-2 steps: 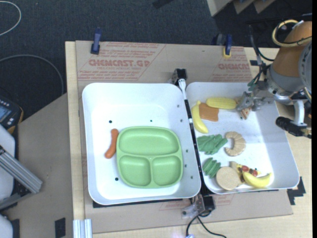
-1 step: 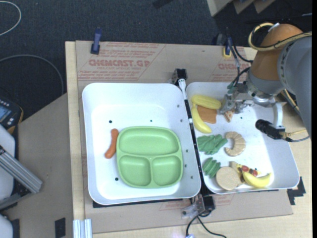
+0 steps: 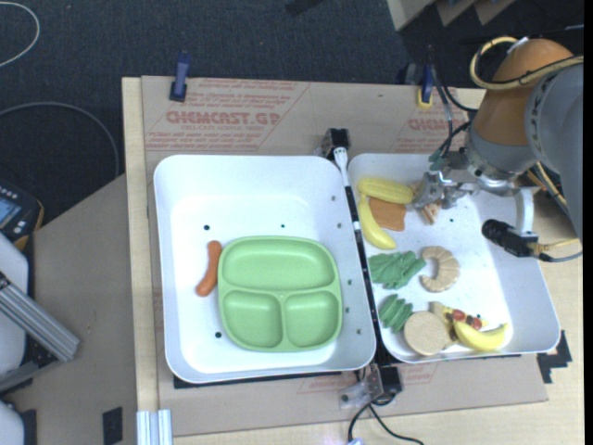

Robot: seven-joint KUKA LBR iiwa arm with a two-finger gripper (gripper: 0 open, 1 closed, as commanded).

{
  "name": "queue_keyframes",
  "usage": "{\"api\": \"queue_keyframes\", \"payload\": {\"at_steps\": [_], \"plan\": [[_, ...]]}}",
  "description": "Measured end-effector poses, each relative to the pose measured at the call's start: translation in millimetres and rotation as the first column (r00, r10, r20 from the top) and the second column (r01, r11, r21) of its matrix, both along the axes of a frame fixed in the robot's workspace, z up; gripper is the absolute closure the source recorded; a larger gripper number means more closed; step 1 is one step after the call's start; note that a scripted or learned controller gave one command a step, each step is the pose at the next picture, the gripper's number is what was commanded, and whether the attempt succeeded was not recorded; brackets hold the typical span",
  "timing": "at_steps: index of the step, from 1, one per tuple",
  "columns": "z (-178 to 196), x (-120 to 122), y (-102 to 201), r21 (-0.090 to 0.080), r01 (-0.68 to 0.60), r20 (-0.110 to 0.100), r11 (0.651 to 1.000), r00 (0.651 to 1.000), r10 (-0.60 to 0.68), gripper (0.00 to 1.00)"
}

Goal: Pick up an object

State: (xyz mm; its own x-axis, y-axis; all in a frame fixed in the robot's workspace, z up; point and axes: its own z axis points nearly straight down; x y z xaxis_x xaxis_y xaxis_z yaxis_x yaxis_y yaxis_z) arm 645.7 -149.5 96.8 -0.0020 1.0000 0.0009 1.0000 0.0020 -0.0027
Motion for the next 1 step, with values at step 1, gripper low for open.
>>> {"api": "queue_keyframes", "payload": {"at_steps": [1], "plan": [[10.1,0.3,-0.1,-0.001,-0.001,0.001,1.0,1.0,0.001,1.0]]}}
